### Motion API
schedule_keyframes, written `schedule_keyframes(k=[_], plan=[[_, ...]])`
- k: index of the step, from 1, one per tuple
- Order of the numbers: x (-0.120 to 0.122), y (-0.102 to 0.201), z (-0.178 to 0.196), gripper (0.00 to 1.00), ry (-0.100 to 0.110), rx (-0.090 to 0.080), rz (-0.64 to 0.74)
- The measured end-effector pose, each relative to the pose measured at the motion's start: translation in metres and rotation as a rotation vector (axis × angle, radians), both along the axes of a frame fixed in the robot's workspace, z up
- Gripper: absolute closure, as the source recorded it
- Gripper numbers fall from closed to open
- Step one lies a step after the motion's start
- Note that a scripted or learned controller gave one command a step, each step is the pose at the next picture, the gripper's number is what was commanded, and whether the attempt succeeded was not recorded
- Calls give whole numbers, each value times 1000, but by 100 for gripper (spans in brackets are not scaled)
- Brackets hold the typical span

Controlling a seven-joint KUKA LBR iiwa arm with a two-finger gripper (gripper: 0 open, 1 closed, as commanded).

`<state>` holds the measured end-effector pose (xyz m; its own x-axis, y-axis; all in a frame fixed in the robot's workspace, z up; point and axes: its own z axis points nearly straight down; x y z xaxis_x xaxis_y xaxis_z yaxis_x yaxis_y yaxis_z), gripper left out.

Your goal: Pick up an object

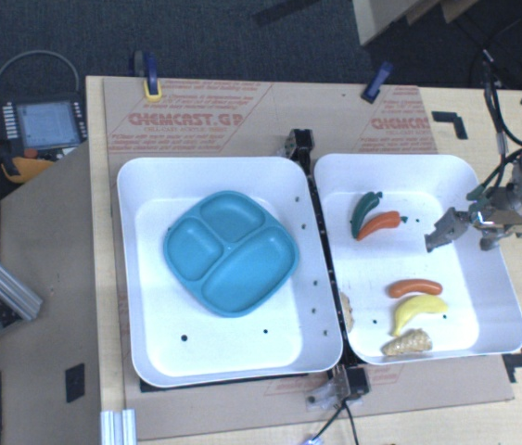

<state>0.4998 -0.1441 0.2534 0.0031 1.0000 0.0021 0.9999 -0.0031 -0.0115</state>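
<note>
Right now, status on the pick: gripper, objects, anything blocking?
Gripper over right bin, fingers apart, nothing between them. Carrot, sausage, banana lying loose. Nothing in the way.

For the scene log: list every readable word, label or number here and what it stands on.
"CHEMCAST G.P": red print on the brown board behind the left bin.
Red print on the board behind the right bin: partly cut off, not readable.
Handheld screen: too small to read.
</note>
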Motion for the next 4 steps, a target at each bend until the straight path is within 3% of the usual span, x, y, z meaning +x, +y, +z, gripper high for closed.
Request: schedule_keyframes(k=[1,2,4], plan=[[2,0,6,0,-12,-2,3],[-7,2,-42,0,-5,0,3],[4,6,-154,0,-12,-3,4]])
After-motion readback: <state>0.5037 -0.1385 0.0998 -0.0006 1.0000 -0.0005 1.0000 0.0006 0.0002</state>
